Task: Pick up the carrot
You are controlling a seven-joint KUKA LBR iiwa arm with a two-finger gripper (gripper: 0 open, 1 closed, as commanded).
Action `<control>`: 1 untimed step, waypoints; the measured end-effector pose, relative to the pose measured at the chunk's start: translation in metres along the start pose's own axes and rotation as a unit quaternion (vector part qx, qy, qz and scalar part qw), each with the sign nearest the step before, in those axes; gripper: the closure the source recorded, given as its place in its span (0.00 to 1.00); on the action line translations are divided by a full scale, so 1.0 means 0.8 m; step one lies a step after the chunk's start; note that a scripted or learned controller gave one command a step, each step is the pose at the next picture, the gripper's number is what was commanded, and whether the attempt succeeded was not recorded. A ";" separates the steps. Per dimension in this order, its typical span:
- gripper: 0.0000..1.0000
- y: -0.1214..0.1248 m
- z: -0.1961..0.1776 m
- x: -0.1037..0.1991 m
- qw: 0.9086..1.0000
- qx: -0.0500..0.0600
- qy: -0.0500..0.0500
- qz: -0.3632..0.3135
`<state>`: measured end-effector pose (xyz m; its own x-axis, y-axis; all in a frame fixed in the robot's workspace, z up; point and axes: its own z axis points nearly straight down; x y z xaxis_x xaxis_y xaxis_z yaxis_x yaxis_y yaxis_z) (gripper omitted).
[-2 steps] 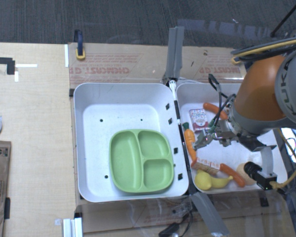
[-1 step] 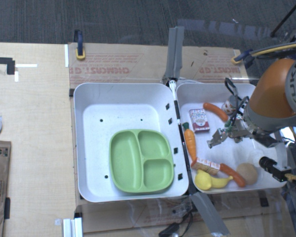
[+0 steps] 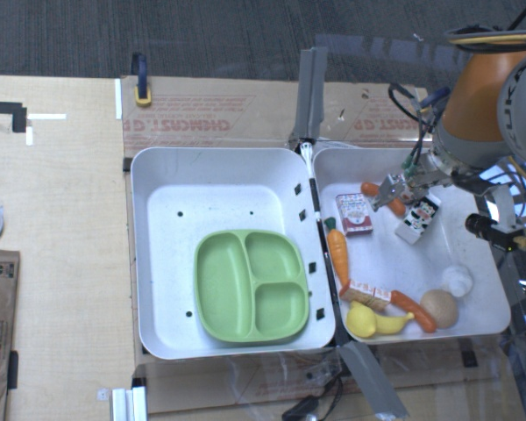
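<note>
A single fixed camera looks down on the bench [image 3: 61, 200] from above at a slant, standing back far enough to take in both white bins whole. The left bin [image 3: 158, 235] sits near the middle of the picture, the right bin [image 3: 473, 261] toward the right side. The far edge of the bench and dark floor run along the top. The arm [image 3: 486, 95] comes in from the upper right corner.

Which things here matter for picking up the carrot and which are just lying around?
For the job:
carrot
gripper
right bin

Lying about:
green plate
left bin
small red box
banana
brown ball
</note>
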<state>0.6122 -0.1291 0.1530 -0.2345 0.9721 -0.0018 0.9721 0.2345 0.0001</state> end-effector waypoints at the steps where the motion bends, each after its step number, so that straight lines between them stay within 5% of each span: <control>1: 0.00 0.066 0.070 0.010 0.999 -0.005 -0.002 0.049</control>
<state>0.6620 -0.1092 0.0973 -0.1391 0.9903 -0.0043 0.9902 0.1392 0.0110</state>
